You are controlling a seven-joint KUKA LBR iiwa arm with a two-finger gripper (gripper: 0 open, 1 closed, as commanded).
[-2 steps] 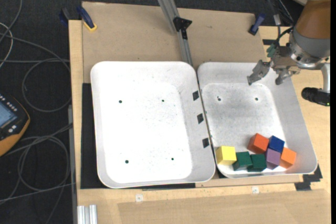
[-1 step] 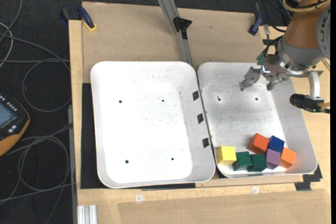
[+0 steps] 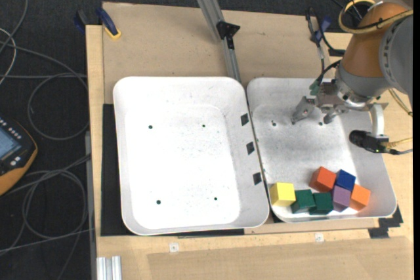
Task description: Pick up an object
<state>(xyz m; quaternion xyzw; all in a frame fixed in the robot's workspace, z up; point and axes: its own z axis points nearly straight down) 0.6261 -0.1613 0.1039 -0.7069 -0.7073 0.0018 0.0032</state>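
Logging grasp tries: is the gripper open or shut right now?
Open. The gripper hangs over the right bin with its two fingers spread apart and nothing between them.

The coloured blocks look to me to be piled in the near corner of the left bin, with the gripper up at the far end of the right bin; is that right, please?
Not quite: the coloured blocks sit in the near corner of the right bin, not the left bin. The camera view shows this. The gripper is indeed at that right bin's far end.
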